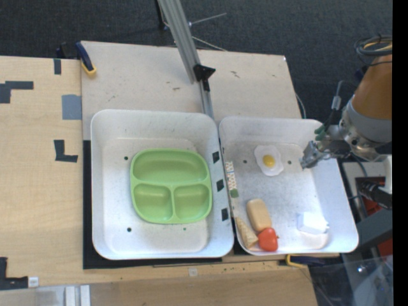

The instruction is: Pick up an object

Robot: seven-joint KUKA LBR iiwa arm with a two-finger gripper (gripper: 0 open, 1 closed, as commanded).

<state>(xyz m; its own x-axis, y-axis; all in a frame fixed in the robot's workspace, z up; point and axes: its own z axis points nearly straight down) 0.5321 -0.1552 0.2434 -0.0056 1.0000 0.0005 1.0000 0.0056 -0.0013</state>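
The right bin (331, 190) holds a toy fried egg (269, 160) near its back, a tan bread-like piece (259, 214) and a red tomato (268, 239) at the front, and a pale white item (312, 222) at the front right. A thin tan stick (245, 231) lies along the front left corner. My gripper (310, 155) hangs over the right bin's back right part, to the right of the egg, with nothing seen between its fingers.
The left bin (102, 171) carries a green divided plate (171, 185). A metal pole (182, 34) slants down to the bins' shared wall. The orange-banded arm (373, 101) comes in from the right edge. A blue and yellow clamp (85, 58) sits at the bench's back left.
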